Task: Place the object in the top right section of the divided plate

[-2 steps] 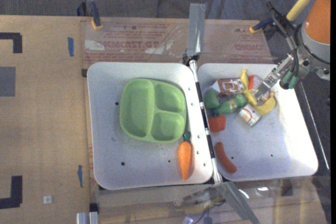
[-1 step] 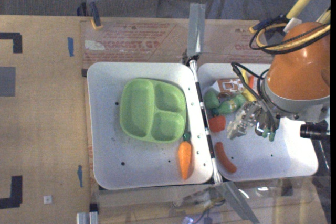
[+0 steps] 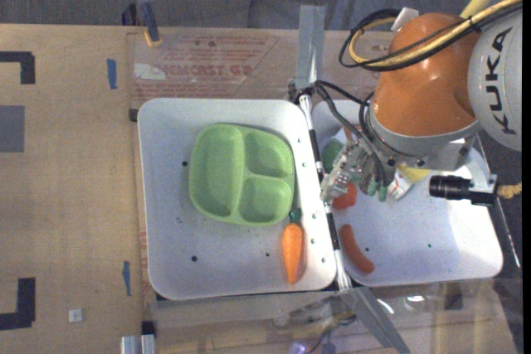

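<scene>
A light green divided plate (image 3: 217, 170) lies in the left bin (image 3: 166, 244), with one long section on its left and two smaller ones on its right. Its top right section (image 3: 267, 152) holds nothing. My gripper (image 3: 342, 181) hangs low over the left edge of the right bin (image 3: 465, 253), just right of the wall between the bins. A small red object (image 3: 348, 196) sits directly under the gripper, and I cannot tell if it is held. The orange wrist band hides what lies behind the gripper.
An orange carrot (image 3: 291, 251) lies in the left bin below the plate's bottom right corner. In the right bin, a red sausage-shaped piece (image 3: 358, 249) lies near the front, a green item (image 3: 333, 153) peeks out beside the gripper, and a pale item (image 3: 399, 184) sits under the arm.
</scene>
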### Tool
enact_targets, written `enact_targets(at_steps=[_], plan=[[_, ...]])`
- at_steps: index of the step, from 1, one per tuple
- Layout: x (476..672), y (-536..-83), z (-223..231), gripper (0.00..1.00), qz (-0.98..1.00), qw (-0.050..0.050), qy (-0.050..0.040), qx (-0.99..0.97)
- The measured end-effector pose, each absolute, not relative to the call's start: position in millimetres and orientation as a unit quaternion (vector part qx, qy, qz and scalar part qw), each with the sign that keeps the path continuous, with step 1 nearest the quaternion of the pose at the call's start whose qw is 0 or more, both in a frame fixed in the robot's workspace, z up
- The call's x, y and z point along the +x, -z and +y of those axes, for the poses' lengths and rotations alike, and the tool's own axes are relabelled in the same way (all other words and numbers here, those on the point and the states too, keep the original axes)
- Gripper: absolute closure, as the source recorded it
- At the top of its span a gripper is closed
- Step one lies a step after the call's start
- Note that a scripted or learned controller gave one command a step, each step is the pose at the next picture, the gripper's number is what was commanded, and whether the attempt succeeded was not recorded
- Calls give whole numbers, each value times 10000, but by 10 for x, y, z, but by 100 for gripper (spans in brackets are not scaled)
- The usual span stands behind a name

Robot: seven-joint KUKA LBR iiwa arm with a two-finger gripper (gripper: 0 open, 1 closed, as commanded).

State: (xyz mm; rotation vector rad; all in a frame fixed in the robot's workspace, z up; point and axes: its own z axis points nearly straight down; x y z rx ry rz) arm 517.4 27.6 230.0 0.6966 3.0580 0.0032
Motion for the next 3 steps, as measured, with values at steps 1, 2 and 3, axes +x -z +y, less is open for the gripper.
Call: enact_targets(at_steps=[1,2,3], plan=[[4798,-2275,415,100,9710,3,-6,2392],[4849,-2228,738,100,9848,19,-9,1735],[4863,-2331,743,100,9848,42,-22,1738]])
